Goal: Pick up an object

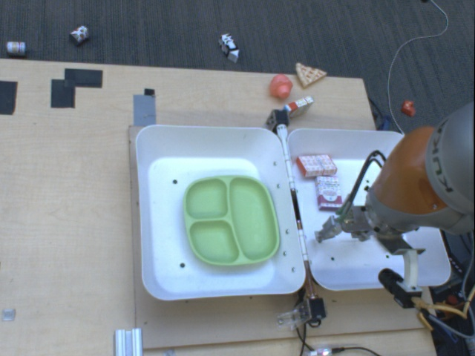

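Gripper point(330, 231) low over the right bin point(349, 269), near its left wall, about midway along. Fingers hard to make out; cannot tell how wide they stand or whether anything is between them. Two red-and-white packets point(322, 177) lie toward the bin's far left corner, apart from the gripper. Left bin point(159, 199) holds a green divided tray point(231, 219) at its centre. Red ball point(280, 86) on the bench beyond the bins.

Two bins sit side by side on the bench point(67, 199). Left bin point(159, 221) holds a three-compartment tray point(231, 221) near its centre. Right bin point(349, 269) holds two small packets point(315, 165), point(328, 191) at its far left, one just behind the other. Gripper point(326, 232) sits over the right bin, in front of the packets. Behind the bins, a ball point(280, 86) and wedge point(310, 73) lie near the bench's far edge.
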Motion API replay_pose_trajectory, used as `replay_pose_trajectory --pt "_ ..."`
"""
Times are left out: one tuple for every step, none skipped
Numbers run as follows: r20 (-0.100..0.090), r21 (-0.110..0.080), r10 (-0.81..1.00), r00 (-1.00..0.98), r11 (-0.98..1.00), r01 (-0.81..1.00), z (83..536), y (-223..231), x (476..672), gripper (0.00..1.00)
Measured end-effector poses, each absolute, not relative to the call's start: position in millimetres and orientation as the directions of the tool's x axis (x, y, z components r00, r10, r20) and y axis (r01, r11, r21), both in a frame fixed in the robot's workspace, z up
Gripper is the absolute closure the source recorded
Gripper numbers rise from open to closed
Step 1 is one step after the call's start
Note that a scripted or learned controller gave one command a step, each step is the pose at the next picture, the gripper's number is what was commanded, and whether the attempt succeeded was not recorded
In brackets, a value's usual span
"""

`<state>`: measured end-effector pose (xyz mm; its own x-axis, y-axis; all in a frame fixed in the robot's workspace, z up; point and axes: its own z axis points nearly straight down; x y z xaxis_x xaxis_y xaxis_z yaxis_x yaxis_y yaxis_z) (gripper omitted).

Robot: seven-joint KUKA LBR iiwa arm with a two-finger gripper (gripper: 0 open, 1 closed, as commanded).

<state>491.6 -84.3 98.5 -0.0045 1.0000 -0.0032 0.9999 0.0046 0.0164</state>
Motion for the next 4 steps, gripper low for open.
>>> replay_pose_trajectory --pt "-0.003 0.020 1.000 -0.007 0.007 1.000 109.0 -83.7 493.2 1.00" --pt "-0.003 0.020 1.000 -0.007 0.007 1.000 109.0 -83.6 493.1 0.00" --pt "0.000 0.008 1.000 -0.002 0.002 1.000 86.8 -87.5 488.8 0.00" --pt "-0.001 0.014 1.000 -0.005 0.005 1.000 98.5 -87.3 491.2 1.00"
